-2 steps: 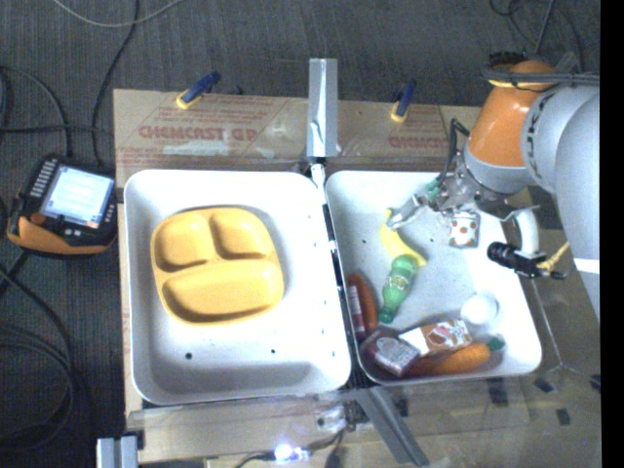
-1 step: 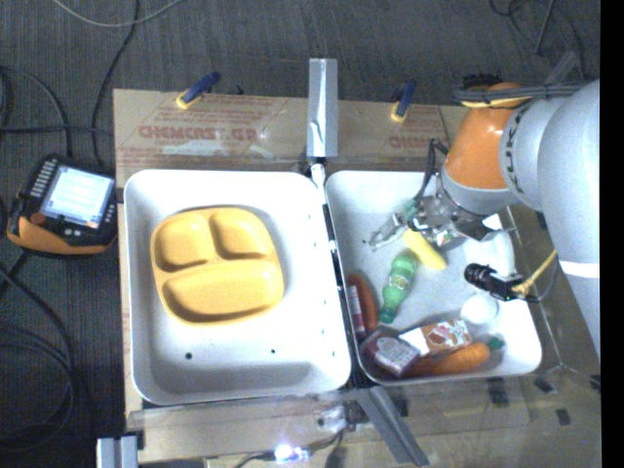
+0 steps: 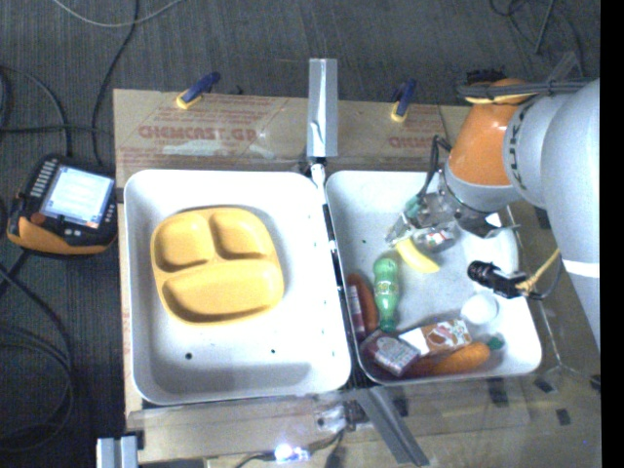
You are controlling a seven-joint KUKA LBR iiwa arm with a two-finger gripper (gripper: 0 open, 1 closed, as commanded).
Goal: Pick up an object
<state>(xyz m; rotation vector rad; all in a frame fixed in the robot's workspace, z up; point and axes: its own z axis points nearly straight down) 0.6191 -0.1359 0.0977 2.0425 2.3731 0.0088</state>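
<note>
Overhead view: arm (image 3: pixel 546 144) reaches from right into right bin (image 3: pixel 366 198). Gripper (image 3: pixel 427 230) low, just above yellow piece (image 3: pixel 417 255); jaw state cannot tell. Green bottle (image 3: pixel 386 289), white ball (image 3: pixel 479 309), carrot (image 3: pixel 456 360) lie nearby in same bin. Left bin (image 3: pixel 136 261) bears yellow tray (image 3: pixel 216 263). Judgement: nothing visibly lifted; grasp and raise remain.

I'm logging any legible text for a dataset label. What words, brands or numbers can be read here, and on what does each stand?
"CHEMCAST GP", faint red print, partly blurred: on the brown backing board behind the bins.
More red print on the board's right part: too blurred to read.
Handheld pendant screen: too small to read.
Red-and-white packet: print unreadable.
Green bottle label: unreadable.
</note>
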